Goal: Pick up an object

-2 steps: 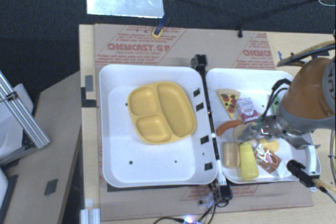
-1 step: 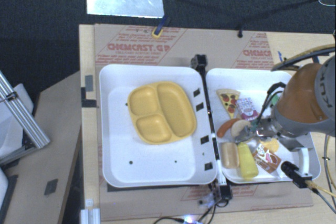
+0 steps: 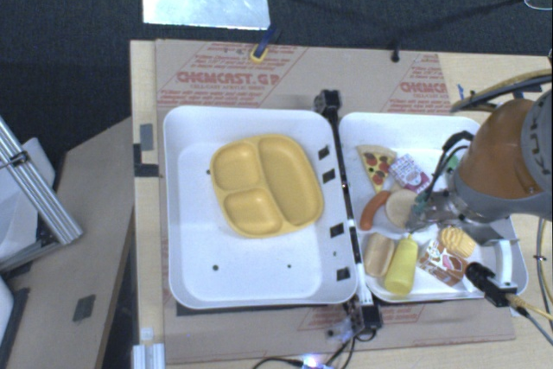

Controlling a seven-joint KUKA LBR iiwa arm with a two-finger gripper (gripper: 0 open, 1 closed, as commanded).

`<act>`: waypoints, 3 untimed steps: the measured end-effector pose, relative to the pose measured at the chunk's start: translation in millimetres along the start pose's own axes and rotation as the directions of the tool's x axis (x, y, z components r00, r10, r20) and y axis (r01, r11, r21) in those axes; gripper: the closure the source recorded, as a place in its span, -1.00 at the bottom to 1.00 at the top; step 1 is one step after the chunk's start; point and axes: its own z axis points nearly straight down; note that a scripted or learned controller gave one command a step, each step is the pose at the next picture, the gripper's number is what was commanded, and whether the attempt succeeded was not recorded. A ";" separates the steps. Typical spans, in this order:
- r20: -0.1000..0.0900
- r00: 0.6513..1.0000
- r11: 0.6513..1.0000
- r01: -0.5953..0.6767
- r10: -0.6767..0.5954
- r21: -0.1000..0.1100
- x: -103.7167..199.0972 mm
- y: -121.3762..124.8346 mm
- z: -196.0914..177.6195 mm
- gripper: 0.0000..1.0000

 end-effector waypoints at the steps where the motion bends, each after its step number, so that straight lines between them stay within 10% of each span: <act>1: -0.003 1.000 1.000 -0.001 0.001 0.014 -8.9 -2.7 -48.8 1.00; 3: -0.003 1.000 1.000 0.003 -0.003 0.014 -16.3 3.8 -124.4 1.00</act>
